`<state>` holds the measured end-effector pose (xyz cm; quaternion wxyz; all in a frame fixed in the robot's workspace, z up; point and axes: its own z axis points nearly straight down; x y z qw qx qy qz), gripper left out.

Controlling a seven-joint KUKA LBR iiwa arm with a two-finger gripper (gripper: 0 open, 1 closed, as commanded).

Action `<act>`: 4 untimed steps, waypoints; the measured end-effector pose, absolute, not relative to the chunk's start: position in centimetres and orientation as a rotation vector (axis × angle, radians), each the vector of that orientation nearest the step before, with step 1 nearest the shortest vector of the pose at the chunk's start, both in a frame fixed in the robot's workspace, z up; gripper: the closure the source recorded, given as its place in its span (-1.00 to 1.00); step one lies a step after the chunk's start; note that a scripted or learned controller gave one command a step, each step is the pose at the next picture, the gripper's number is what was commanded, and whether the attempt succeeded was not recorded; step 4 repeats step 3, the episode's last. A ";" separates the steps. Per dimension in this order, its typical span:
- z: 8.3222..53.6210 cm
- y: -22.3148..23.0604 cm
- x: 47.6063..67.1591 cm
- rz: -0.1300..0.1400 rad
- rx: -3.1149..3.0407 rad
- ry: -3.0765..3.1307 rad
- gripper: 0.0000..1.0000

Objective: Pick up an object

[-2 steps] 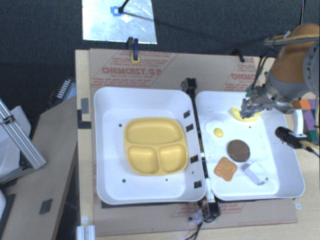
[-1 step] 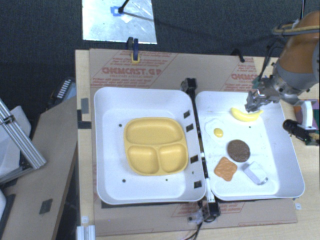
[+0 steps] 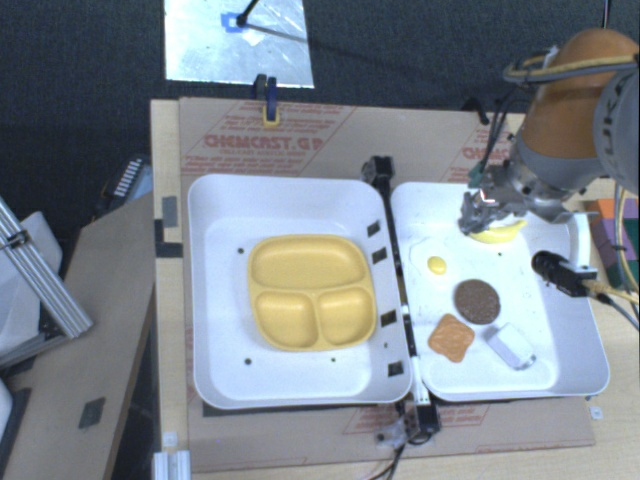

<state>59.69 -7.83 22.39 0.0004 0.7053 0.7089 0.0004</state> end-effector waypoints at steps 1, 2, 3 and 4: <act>21.7 -3.5 59.1 0.001 2.216 2.226 1.00; 21.5 1.2 58.8 0.002 2.212 2.231 1.00; 21.5 7.0 58.2 0.003 2.211 2.232 1.00; 21.5 7.0 58.2 0.003 2.211 2.232 1.00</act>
